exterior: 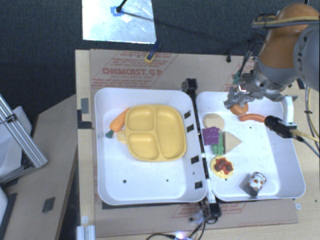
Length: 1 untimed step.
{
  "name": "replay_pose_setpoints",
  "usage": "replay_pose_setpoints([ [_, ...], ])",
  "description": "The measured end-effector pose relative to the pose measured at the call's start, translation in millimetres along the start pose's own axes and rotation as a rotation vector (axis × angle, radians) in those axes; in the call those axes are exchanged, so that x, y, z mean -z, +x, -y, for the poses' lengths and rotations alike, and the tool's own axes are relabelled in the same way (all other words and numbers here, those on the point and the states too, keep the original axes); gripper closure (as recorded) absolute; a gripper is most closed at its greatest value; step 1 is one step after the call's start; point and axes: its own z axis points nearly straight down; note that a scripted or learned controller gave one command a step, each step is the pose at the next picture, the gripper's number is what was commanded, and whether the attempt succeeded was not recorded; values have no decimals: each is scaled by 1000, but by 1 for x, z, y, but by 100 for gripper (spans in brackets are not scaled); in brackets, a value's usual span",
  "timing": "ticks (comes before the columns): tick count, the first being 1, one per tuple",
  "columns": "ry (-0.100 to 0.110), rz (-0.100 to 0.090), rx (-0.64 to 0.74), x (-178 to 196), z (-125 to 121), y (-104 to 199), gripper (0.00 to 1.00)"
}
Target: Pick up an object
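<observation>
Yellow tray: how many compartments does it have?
3. The yellow tray in the left bin has two compartments at its far side, left and right, and one at its near left.

Fixed overhead camera, slanted over both bins (pixel 150 196)

Pincer (pixel 239 100) over right bin (pixel 290 149), perhaps touching orange piece (pixel 240 109).

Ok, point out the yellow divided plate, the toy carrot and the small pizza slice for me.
yellow divided plate (pixel 152 132): camera view, on the ridge between its compartments.
toy carrot (pixel 118 120): camera view, middle of its orange body.
small pizza slice (pixel 223 167): camera view, on its red topping.
</observation>
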Motion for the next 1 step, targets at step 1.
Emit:
replay_pose_setpoints([
  [1,3,0,1,-9,4,10,100],
])
